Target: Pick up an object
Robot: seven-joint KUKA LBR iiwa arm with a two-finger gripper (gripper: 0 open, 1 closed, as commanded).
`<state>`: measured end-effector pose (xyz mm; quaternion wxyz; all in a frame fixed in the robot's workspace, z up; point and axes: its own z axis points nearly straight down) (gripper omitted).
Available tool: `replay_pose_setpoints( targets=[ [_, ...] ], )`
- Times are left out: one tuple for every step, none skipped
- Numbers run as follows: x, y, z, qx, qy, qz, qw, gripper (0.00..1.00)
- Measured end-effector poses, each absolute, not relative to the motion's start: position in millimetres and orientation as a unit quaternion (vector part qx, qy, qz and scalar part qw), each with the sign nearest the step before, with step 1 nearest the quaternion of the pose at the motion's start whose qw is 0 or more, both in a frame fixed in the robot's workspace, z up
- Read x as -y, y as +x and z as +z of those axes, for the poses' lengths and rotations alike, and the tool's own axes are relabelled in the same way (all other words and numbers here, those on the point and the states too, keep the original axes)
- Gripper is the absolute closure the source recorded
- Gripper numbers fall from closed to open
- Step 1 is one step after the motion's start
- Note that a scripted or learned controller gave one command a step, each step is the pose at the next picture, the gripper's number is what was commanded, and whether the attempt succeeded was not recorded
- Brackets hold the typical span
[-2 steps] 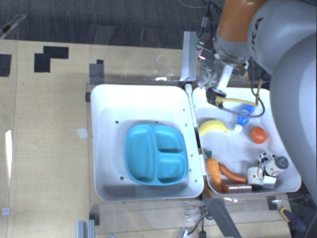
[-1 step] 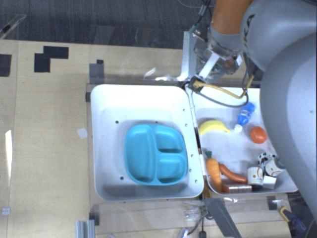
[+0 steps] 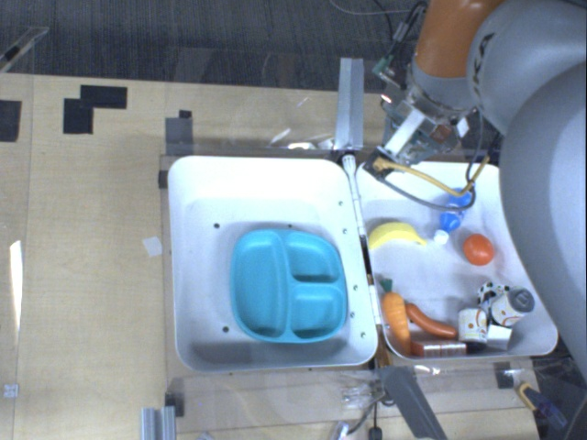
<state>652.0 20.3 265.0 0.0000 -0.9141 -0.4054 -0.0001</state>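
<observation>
I cannot tell how my gripper [image 3: 396, 154] stands; it hangs at the twelve o'clock end of the right bin [image 3: 537, 337], nothing visibly in it, my grey arm [image 3: 541, 108] with its orange band [image 3: 459, 21] rising toward one o'clock. In the bin at six o'clock from me lie a yellow banana [image 3: 396, 236], a small blue piece [image 3: 449, 221], an orange ball [image 3: 478, 248], a carrot [image 3: 395, 314], a brown sausage [image 3: 431, 320] and a white toy [image 3: 491, 314]. At eight o'clock, the left bin [image 3: 197, 200] holds a blue divided tray [image 3: 286, 284].
</observation>
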Motion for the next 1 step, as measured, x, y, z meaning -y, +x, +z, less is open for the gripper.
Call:
replay_pose_setpoints(
  targets=[
    [1.6,651.4,295.3,0.345,-0.939,-0.0017,-0.001,1.00]
  ],
)
